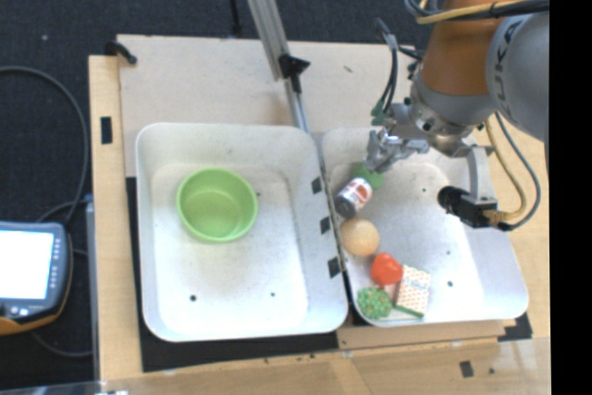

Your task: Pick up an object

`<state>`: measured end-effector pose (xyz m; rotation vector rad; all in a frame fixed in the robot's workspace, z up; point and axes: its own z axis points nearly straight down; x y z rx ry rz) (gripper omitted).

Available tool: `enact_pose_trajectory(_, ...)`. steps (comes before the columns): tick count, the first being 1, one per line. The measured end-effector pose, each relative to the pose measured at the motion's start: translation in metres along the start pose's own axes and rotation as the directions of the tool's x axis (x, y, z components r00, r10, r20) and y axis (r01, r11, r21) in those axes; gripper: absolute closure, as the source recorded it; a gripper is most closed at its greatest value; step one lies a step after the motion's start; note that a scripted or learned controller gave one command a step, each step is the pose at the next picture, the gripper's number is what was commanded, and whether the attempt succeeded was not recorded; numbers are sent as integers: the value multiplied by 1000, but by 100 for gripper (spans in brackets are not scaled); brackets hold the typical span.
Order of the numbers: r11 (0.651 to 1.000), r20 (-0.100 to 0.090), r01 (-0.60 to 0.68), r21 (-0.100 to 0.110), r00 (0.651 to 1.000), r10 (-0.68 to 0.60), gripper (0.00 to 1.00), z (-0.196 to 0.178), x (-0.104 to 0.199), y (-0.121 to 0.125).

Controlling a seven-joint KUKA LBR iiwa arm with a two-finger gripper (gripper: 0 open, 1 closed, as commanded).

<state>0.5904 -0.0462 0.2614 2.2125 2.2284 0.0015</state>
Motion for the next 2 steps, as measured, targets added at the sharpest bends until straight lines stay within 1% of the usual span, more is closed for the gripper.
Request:
enact_pose_trajectory(1,1000,-1,-1,-1,1000,1,100,-4,46,15)
enact_pose_trajectory(2,1000,-1,0,1,1000,0,100,10,102,34)
